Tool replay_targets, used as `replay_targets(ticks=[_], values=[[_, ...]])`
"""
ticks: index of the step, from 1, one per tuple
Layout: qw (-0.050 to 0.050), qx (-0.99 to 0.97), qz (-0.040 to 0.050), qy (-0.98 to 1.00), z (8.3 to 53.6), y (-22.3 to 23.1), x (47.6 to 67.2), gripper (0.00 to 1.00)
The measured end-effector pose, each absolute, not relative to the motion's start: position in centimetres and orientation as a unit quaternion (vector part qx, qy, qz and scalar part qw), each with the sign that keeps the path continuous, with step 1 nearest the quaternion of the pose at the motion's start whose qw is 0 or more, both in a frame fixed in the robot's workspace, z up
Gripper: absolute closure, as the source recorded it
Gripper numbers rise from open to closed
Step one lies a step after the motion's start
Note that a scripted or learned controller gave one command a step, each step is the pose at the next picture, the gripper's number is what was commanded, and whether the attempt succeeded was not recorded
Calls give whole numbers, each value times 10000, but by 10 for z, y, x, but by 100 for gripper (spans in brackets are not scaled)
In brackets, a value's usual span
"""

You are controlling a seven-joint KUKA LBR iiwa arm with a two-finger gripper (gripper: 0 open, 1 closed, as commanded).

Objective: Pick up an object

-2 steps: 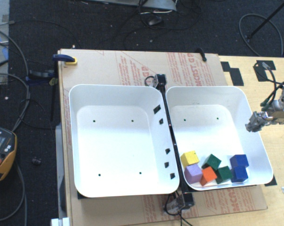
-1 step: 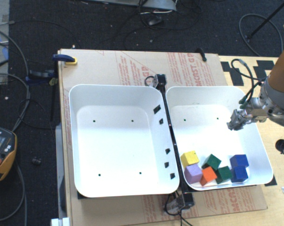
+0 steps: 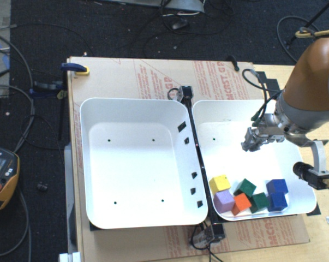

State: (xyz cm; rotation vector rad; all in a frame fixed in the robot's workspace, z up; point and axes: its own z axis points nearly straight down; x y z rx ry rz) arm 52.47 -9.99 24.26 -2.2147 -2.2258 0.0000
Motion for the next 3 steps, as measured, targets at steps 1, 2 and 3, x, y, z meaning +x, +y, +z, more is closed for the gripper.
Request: replay_targets(ticks=[1,2,3], values=[[4,-7059,-2,-7084,240,-58,529,100],[9,-7055,2,-7087,226,-5,531,100],[5,-7056,-1,-7087,228,40,526,100]])
